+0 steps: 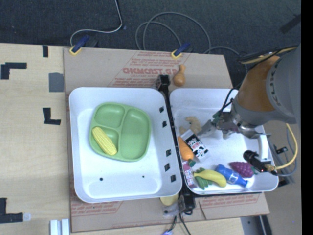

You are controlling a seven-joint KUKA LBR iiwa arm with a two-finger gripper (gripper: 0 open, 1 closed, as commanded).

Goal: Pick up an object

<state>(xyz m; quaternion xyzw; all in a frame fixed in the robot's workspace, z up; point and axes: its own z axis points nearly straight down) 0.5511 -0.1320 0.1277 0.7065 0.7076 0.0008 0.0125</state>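
Toy objects are lying together in the right bin (pixel 210 96), mostly along its left wall and front edge. A beige piece (pixel 192 123) is sitting near the middle of the left wall, and the arm (pixel 264 89), reaching in over the bin's right rim, is bringing its jaws just beside that piece; the slanted view is not showing whether the jaws are open or closed, and nothing is visibly sitting between them. Below the beige piece, an orange carrot-like toy (pixel 186 150) is resting against the left wall, touching a small black-and-white carton (pixel 198 148). Along the front edge a yellow banana (pixel 212 176) is lying with a green toy (pixel 201 182) at its left end, a blue object (pixel 231 176) is lying just to its right, and a bunch of purple grapes (pixel 241 168) is sitting beside that, near the front right corner. The left bin (pixel 122 182) is carrying a green divided plate (pixel 128 131), and a yellow corn cob (pixel 104 140) is lying in the plate's left compartment. Both bins are sitting on a cardboard sheet (pixel 142 68) on the bench (pixel 29 146). A tan pear-shaped toy (pixel 179 76) is lying on the cardboard just behind the bins, and two blue-and-yellow clamps (pixel 78 45) are gripping the cardboard's back edge.
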